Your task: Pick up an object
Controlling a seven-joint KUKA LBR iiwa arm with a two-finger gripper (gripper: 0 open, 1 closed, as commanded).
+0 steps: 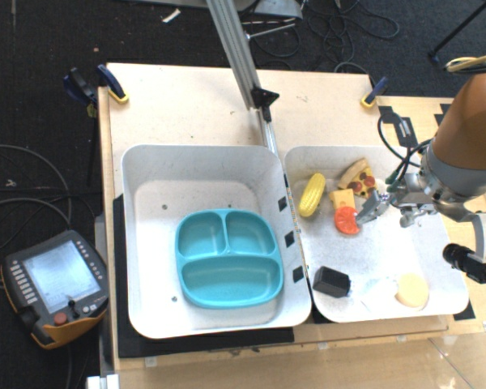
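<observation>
The right bin (437, 254) holds a yellow corn cob (312, 194), a pizza slice toy (358, 177), an orange block (343, 197), a red tomato piece (347, 220), a black block (331, 281) and a pale yellow round piece (411, 290). My gripper (390, 210) hangs over this bin's right half, just right of the tomato piece and the orange block. It is open, with nothing between its fingers. Its left fingertip (371, 207) is close to the tomato piece.
The left bin (146, 217) holds a teal divided plate (228, 258). A slanted metal pole (241, 51) comes down to the wall between the bins. A teach pendant (55, 286) lies off the bench at the left.
</observation>
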